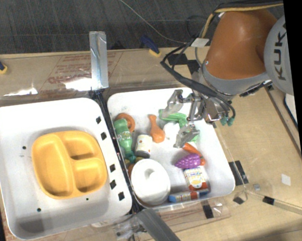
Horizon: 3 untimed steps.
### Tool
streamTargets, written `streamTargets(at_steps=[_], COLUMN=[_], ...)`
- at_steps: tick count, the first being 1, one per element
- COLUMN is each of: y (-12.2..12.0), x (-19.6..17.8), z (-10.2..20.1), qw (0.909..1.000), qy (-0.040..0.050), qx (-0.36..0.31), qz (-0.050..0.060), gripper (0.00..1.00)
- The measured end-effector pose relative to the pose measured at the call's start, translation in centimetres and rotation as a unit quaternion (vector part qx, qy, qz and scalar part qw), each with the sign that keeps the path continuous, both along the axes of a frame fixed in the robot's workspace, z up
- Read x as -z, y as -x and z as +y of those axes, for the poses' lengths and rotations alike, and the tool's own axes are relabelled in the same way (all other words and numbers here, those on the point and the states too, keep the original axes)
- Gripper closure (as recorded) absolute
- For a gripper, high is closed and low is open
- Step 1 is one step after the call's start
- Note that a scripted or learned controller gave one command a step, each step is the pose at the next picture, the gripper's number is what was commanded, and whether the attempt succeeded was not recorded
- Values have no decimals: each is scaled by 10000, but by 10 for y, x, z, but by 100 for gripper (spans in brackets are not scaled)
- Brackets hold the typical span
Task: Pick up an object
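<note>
Two shallow white bins are sitting side by side on the bench; the left bin [8, 162] is holding a single yellow divided plate [69, 163], lying flat near its middle with three compartments facing up; the right bin [224, 160] is crowded with small objects; a green bottle [123, 137] is lying along its left wall with an orange ring-shaped piece [127, 120] just above it; a small white cylinder with a dark end [142, 144] is lying next to the bottle; an orange pear-shaped toy [156, 128] is sitting near the bin's centre; a white roll of tape [150, 181] is taking up the lower left corner; a purple grape bunch [189, 162] is resting right of the roll, with an orange carrot-like piece [191, 148] touching its upper edge; a small bottle with a red and white label [196, 179] is lying below the grapes; a blue and red marker [185, 196] is lying along the bottom wall; the gripper [186, 119] is reaching into the upper right part of this bin from the right, its metal fingers [184, 136] tangled visually with green parts, so whether they are spread or closed, and whether anything is between them, cannot be told; the grey arm with its orange band [234, 44] is hanging over the bin's upper right corner.
</note>
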<state>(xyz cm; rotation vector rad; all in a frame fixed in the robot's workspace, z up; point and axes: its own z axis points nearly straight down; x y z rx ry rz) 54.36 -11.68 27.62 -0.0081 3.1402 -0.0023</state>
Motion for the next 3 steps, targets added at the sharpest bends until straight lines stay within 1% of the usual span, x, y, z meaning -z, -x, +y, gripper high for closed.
streamTargets(at_steps=[1,2,3], y=[-51,-69,-32], x=[108,166,157], z=[-6,8,-29], qw=[9999,9974,9994], qy=[-20,13,27], qx=[-105,-717,322], qz=[54,-56,-103], gripper=[0,0,0])
